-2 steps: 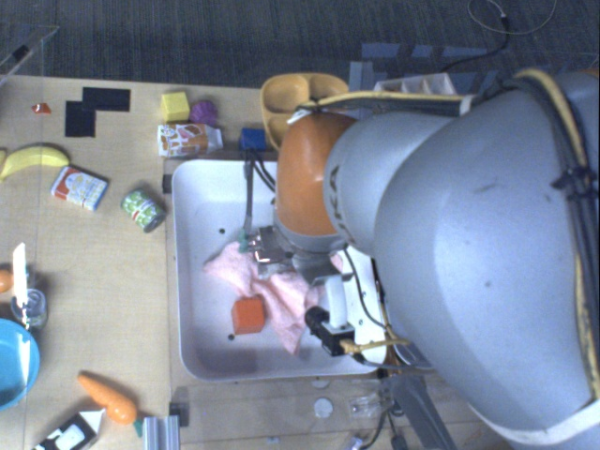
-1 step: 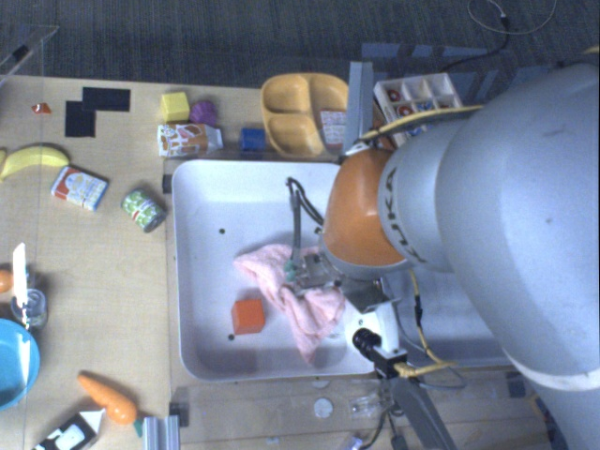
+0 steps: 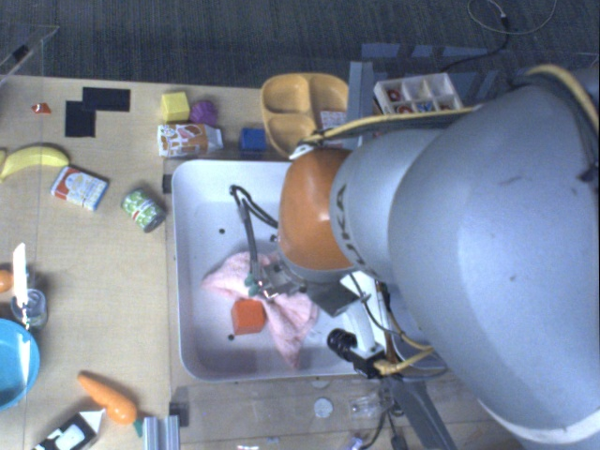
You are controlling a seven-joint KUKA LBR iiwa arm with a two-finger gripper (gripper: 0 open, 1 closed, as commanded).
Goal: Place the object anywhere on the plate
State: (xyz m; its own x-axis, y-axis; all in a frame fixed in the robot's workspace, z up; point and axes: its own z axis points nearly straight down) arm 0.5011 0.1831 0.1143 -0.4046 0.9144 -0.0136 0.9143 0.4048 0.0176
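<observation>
An orange block [image 3: 247, 317] lies in the white bin [image 3: 197, 251], resting on the lower left part of a pale pink, rumpled-looking flat thing [image 3: 286, 322] that may be the plate. My gripper [image 3: 257, 284] hangs just above and slightly right of the block, over the pink thing. The big grey arm with its orange band [image 3: 314, 209] hides the right side of the bin and everything beyond it.
On the wooden bench to the left lie a banana [image 3: 33, 160], a small carton [image 3: 79, 187], a green can [image 3: 143, 208], a blue bowl [image 3: 14, 364] and a carrot [image 3: 108, 397]. Behind the bin are a yellow block [image 3: 174, 106], a blue cube [image 3: 251, 139] and a yellow divided dish [image 3: 302, 106].
</observation>
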